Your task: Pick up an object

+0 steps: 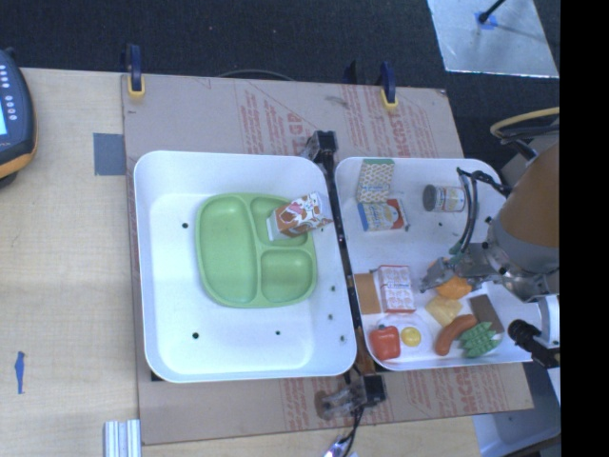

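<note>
Fingers Low in the Right Bin, Over the Small Food Pieces

The fingers (447, 276) are seen low in the right bin (419, 167), at the end of the grey arm (533, 217) that reaches in from the right. Whether they are open or closed cannot be told, and no object is clearly seen between them. An orange piece (456, 288) lies just beside the tips, and a pale yellow piece (442, 309) is placed just below it. A sausage (454, 333) and a green toy (481, 340) are found nearer the front edge of this bin, with a red pepper (383, 342) and a small yellow disc (411, 336) to their left. A pink and white packet (395, 288) rests near the bin's middle. Toward the back, a green patterned box (375, 179) and a blue and white carton (382, 216) are set close together, and a small can (443, 198) lies on its side to their right.

In the left bin (171, 284), a green divided tray (252, 250) is placed, and a small red and white carton (300, 216) rests on its upper right corner. Both bins are carried on a cardboard sheet (228, 112) on the table (57, 284)
</note>
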Action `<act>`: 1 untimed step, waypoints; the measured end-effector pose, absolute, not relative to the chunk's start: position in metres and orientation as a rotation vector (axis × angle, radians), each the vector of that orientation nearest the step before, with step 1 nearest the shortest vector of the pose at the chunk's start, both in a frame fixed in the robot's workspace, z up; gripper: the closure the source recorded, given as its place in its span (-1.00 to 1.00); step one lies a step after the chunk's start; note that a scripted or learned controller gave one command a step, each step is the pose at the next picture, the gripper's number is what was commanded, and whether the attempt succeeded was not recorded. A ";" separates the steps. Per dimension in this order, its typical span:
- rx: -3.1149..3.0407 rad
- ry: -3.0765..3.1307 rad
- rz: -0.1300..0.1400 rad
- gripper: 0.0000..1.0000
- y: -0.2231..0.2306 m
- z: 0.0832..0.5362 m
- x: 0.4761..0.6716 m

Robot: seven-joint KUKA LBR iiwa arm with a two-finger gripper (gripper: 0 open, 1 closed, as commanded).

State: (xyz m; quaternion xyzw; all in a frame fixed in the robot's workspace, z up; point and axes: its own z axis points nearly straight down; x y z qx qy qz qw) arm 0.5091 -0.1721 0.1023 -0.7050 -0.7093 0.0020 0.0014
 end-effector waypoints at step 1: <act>-2.208 -2.237 -0.005 1.00 -0.112 0.124 0.581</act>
